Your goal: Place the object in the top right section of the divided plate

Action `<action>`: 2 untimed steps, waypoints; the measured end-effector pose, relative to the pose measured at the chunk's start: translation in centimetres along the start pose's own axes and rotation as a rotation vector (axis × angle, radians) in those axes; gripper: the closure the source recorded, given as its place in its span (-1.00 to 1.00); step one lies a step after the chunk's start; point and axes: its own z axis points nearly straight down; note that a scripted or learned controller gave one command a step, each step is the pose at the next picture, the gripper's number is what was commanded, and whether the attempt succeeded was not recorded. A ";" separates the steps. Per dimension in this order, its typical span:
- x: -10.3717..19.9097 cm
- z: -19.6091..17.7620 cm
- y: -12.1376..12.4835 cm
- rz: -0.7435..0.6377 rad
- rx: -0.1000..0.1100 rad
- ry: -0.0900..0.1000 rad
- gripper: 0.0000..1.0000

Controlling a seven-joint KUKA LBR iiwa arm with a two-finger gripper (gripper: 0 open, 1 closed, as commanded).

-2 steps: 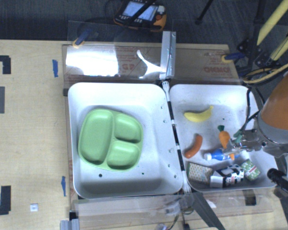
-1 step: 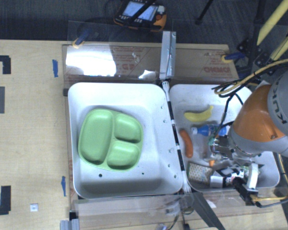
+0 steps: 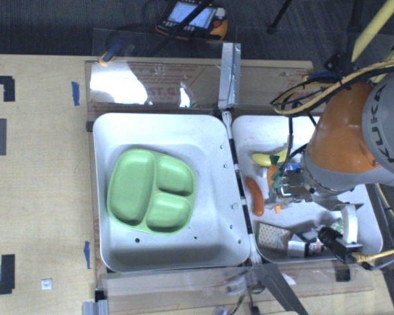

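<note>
Gripper (image 3: 282, 192): low over the middle of the right bin (image 3: 246, 128), on a grey arm with an orange band. Whether it is open or closed cannot be told from this angle, and nothing is seen clamped in it.

Orange sausage-shaped piece (image 3: 255, 196): lies lengthwise just to the gripper's left, near the bin's left wall.

Yellow banana-shaped piece (image 3: 265, 158): just above the gripper, towards the bin's far side.

Speckled pad (image 3: 273, 235): near the bin's front left corner.

White and black tube (image 3: 302, 247): beside the pad, on its right, along the front wall.

Green divided plate (image 3: 151, 190): in the left bin (image 3: 118, 128), one large section on its left and two smaller ones on its right, well apart from every loose item listed above.

Both bins stand side by side, touching, on a pale wooden bench (image 3: 39, 176).
</note>
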 end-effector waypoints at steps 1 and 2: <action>-3.5 -1.0 -0.1 0.073 0.000 -0.001 1.00; -0.9 0.0 0.0 0.266 0.002 0.001 1.00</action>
